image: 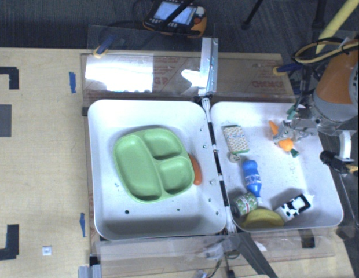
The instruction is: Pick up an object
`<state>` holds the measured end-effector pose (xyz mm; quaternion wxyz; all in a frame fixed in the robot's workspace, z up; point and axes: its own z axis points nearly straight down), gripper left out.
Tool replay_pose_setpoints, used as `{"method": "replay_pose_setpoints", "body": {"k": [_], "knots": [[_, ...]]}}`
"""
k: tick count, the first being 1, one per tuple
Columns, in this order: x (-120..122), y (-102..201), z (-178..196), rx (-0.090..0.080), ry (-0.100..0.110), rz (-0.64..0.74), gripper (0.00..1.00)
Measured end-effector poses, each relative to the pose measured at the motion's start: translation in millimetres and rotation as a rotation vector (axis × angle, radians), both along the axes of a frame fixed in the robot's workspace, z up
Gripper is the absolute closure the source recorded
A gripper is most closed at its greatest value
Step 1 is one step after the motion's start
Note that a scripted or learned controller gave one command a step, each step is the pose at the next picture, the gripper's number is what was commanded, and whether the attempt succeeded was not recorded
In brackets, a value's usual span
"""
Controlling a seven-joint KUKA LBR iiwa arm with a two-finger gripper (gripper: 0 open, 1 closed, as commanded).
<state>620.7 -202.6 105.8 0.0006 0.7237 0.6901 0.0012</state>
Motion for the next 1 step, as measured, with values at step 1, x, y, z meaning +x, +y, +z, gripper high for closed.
{"method": "replay_pose_setpoints", "body": {"k": [1], "knots": [[16.7,84.6,101.8,-0.001,0.001,-0.013,1.0]]}}
